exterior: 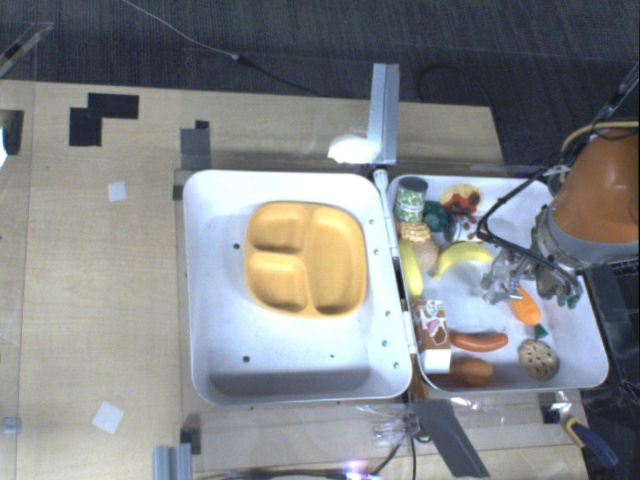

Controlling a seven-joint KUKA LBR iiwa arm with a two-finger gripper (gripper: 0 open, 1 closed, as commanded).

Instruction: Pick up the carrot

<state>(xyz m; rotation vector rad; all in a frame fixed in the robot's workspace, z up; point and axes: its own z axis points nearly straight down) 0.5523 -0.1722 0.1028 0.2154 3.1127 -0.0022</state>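
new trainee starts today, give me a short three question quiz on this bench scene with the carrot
1. True or false: the carrot lies in the right bin.
2. What sits in the left bin? A) a yellow sectioned tray B) a blue bowl C) a red mug
3. Fill in: the gripper is directly beside the ____.

Key
1. True. It lies at the bin's right side, above the cookie.
2. A. The yellow sectioned tray lies in the middle of it.
3. carrot. It lies just right of the gripper and below the banana.
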